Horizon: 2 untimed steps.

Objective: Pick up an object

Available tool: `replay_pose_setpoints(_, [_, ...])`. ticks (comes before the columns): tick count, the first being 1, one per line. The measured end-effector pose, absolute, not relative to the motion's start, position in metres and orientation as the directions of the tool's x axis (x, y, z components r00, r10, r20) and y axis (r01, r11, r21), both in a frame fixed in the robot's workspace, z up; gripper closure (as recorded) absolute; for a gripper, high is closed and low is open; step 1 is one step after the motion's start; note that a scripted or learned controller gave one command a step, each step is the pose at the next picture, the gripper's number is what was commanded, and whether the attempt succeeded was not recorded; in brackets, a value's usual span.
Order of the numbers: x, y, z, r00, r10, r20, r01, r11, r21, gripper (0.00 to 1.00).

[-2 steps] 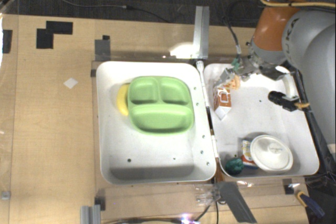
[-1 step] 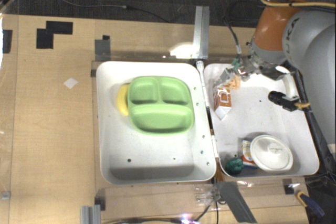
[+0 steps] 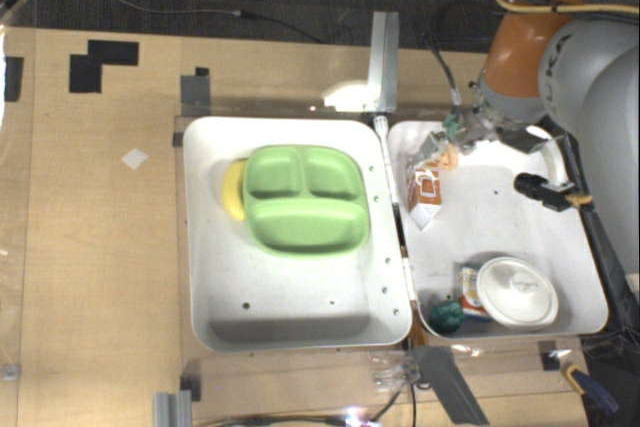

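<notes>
The arm comes in from the upper right, and its gripper (image 3: pixel 454 129) is low over the back left corner of the right bin (image 3: pixel 560 245). Just under and beside the gripper lies a crumpled white and orange snack packet (image 3: pixel 426 183); whether the two touch is unclear. At the bin's front sit a white round bowl (image 3: pixel 516 291), a small teal object (image 3: pixel 447 315) and a colourful item (image 3: pixel 470 293) partly hidden by the bowl. In the left bin (image 3: pixel 215 295) a green divided plate (image 3: pixel 304 198) covers most of a yellow object (image 3: pixel 232 191).
The metal divider post (image 3: pixel 384 65) stands behind the gap between the bins. A black part (image 3: pixel 541 187) juts from the arm over the right bin's right side. Bare white floor shows at the left bin's front and in the right bin's middle.
</notes>
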<state>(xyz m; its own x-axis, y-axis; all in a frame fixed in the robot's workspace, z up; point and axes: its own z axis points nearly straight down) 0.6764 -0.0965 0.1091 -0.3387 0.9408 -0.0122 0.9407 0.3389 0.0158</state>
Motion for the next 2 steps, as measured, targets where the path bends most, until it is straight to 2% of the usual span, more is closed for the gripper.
replay_pose_setpoints(2, [0.6756, -0.0988, 0.1091, -0.402, 0.915, -0.015, 0.915, 0.402, 0.011, 0.00])
